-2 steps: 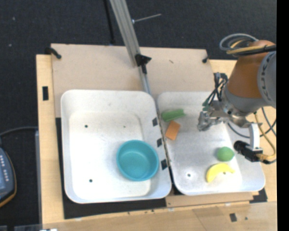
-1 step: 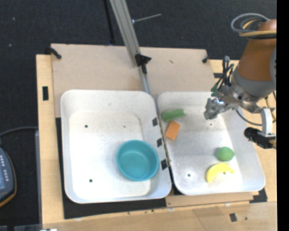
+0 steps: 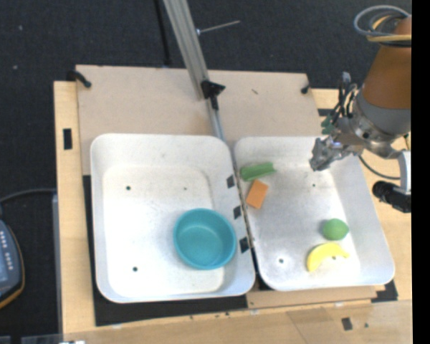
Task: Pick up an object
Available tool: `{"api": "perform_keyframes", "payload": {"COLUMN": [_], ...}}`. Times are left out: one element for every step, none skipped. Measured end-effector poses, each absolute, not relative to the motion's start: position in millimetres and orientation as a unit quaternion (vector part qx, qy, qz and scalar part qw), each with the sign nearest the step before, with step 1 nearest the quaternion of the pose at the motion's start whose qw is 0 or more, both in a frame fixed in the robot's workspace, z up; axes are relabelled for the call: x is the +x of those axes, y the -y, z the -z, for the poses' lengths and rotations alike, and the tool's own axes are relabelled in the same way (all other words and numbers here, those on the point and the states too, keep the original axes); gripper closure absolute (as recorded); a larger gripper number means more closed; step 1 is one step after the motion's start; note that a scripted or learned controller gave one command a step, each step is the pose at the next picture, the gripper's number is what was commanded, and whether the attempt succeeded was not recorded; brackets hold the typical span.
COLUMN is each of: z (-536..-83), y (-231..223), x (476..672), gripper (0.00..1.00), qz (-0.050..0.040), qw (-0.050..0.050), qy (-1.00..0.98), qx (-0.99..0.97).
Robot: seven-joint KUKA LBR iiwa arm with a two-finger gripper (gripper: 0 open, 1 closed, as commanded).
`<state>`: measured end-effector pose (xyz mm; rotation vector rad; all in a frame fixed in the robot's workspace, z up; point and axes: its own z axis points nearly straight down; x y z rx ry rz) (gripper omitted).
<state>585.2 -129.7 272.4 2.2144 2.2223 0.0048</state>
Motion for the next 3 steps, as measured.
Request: {"api": "perform_keyframes", "payload": {"z": [-264,-254,-248], "y": [84,27,-31], "x": [582.1,566.6,560.6], "gripper": [1.00,1.00,1.00], "qz": [-0.0003,-0.0003,-0.0007], "qw": [0.000,0.000,0.000], "qy": [-0.709,-0.709,-0.710], "qx": [0.705,0.705,0.705]}}
